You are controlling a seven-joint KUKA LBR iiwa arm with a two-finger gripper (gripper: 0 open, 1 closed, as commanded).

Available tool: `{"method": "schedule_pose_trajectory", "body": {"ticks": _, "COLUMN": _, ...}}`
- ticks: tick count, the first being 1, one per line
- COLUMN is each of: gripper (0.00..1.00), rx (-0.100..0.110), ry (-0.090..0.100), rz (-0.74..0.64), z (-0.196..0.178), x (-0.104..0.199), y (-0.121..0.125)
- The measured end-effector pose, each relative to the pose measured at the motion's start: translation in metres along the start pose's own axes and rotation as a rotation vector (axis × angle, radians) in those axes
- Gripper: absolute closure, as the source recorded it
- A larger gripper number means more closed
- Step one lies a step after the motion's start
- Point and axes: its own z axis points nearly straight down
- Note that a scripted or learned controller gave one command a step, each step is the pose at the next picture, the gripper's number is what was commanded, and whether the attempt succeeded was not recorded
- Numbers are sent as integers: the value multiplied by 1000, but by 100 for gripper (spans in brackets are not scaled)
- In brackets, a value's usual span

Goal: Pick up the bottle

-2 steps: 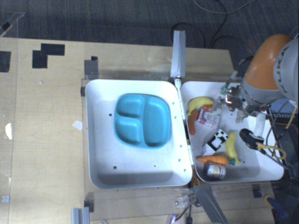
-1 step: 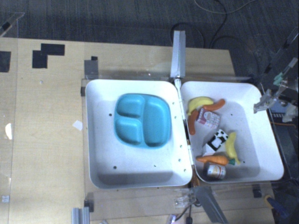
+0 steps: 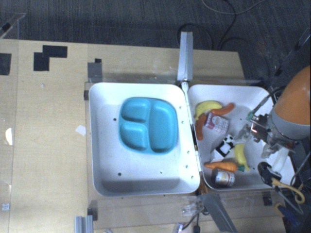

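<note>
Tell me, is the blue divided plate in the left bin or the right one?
In the left bin. The blue divided plate lies flat near its middle, white floor showing all round it.

No words or numbers can be read here. The small packet (image 3: pixel 216 124) in the right bin (image 3: pixel 252 88) has a label, but it is too blurry.

Overhead, slanted, over 2 bins (image 3: pixel 97 130)

tray (image 3: pixel 148 125) in left bin (image 3: pixel 99 144) | bottle (image 3: pixel 215 123) in right bin (image 3: pixel 252 90)
</note>
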Motion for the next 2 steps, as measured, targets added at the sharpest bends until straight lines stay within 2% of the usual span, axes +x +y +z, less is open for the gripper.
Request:
{"method": "schedule_pose_trajectory", "body": {"ticks": 1, "gripper": 0, "rx": 0, "ry": -1, "rz": 379, "z": 54, "x": -17, "y": 76}}
{"method": "schedule_pose_trajectory", "body": {"ticks": 2, "gripper": 0, "rx": -4, "ry": 3, "rz": 363, "z": 91, "x": 52, "y": 108}}
